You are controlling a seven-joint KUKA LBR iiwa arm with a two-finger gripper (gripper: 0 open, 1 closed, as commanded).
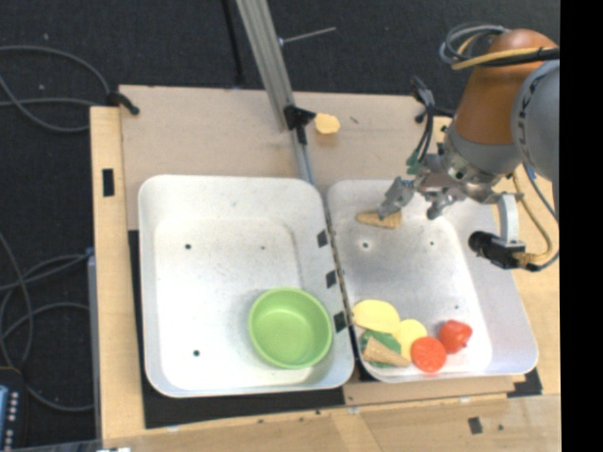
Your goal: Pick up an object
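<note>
Two white bins side by side. A green bowl [290,327] sits in the left bin [188,252]; the gripper [417,199] hangs over the right bin [415,262], beside a tan wedge [379,219].

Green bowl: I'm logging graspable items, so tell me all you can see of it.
The green bowl is round, light green, smooth like plastic, and holds nothing. It stands upright in the left bin, at its near right corner, close to the wall by the right bin. Nothing but the bin touches it.

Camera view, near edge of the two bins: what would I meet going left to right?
Green bowl → yellow piece → paler yellow piece → red-orange ball → red piece.
</note>
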